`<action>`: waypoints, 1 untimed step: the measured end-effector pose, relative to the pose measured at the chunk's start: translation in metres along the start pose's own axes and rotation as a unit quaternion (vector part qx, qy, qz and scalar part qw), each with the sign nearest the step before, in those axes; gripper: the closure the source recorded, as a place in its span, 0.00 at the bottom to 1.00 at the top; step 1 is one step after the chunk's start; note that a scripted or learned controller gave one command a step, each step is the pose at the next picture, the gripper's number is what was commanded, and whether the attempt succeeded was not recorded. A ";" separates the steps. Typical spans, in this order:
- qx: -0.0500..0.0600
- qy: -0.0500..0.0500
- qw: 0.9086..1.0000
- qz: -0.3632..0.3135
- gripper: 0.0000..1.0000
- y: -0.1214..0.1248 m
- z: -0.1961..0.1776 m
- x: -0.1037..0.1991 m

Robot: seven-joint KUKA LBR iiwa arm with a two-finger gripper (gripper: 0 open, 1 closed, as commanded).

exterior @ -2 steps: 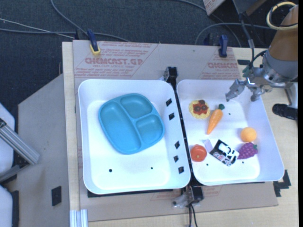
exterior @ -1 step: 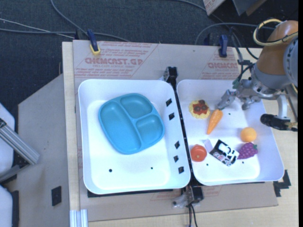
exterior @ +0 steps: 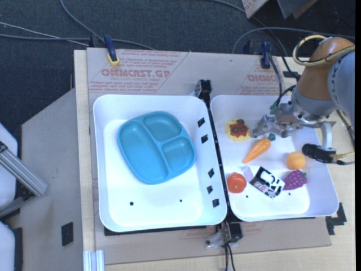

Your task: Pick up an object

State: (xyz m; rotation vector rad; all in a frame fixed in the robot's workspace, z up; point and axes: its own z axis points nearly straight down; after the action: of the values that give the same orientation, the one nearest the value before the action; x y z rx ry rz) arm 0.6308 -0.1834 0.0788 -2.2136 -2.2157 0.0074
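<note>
Carrot (exterior: 257,149), orange w/ tapered tip, lies tilted in right bin (exterior: 321,205), just below tool (exterior: 274,130). Tool hangs over bin's upper part; can't tell how it's set, nothing seen gripped. Around carrot: pizza toy (exterior: 237,129) up-left, tomato (exterior: 236,182) below-left, orange (exterior: 295,161) right, grapes (exterior: 294,179) lower right. Blue tray (exterior: 156,146) in left bin (exterior: 113,208).

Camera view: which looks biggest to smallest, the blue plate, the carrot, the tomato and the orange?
1. Blue plate, by far the largest.
2. Carrot, longer than the round fruits.
3. Tomato and orange look about alike, so I won't rank them.
</note>
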 end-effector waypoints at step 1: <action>0.000 0.000 1.000 -0.001 1.00 0.001 -0.010 0.000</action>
State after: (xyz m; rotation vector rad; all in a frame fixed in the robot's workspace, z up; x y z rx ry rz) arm 0.6321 -0.1834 0.0890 -2.2127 -2.2172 0.0060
